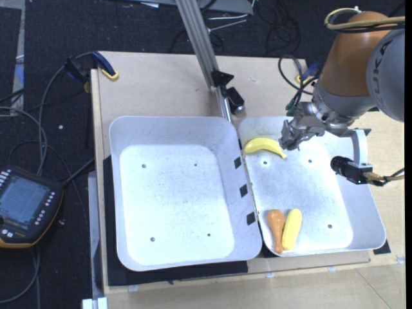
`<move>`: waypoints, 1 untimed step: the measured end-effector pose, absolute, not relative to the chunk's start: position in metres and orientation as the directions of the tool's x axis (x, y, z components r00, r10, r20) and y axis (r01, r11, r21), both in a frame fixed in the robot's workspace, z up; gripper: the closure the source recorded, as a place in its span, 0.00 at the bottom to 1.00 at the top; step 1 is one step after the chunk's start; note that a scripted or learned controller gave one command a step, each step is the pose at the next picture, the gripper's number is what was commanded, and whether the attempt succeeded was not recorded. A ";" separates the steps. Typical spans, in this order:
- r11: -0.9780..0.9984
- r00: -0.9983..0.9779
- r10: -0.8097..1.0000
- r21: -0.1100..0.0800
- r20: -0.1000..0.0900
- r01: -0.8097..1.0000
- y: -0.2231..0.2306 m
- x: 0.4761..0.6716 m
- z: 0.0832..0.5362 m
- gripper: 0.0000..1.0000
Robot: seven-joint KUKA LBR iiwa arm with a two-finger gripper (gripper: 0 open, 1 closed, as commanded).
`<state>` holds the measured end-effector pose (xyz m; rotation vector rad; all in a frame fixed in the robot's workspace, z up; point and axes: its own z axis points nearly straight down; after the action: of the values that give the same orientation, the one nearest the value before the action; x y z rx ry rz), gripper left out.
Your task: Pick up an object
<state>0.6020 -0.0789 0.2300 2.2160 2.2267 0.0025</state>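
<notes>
A yellow banana (263,147) lies near the far left corner of the right bin (335,237). My gripper (288,140) hangs just right of the banana's right end, close to it or touching it. Nothing shows between its fingers. A yellow oblong fruit (291,228) and an orange carrot-like piece (275,226) lie side by side at the near left of the same bin.
The left bin (129,140) sits beside the right one, their rims meeting at a ridge with black clips (244,188). A slanted metal pole (201,37) rises behind the bins. Cables and a handheld pendant (22,205) lie off the bench at left.
</notes>
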 end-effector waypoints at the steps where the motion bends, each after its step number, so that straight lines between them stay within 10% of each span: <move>1: 0.005 -0.005 1.000 -0.001 0.001 1.000 -0.024 0.600 0.221 1.00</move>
<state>0.5995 -0.0239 0.2206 2.2167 2.2281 0.0007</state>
